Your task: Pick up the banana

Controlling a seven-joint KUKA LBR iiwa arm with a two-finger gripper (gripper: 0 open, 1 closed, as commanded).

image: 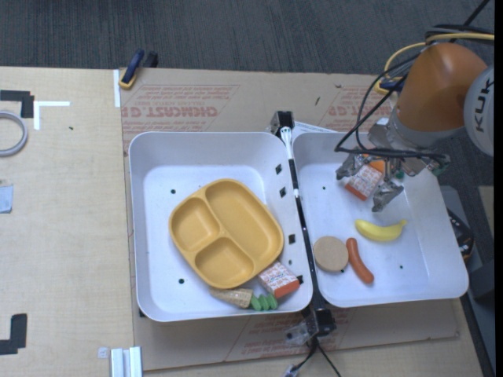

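The yellow banana (380, 229) lies on the floor of the right bin (424, 277), its tip pointing right. My gripper (366, 184) hangs over the back of that bin, just above and slightly left of the banana and apart from it. It stands open, with one of its fingers (386, 196) on either side of a small red and white packet (364, 182) that rests on the bin floor. An orange object (378, 165) shows just behind the packet, partly hidden by the wrist.
A round tan disc (331, 254) and a red sausage (360, 260) lie just left of and below the banana. The left bin (149, 210) holds a yellow divided plate (226, 232), a red and white box (279, 280), a green item (266, 301) and a beige piece (233, 296).
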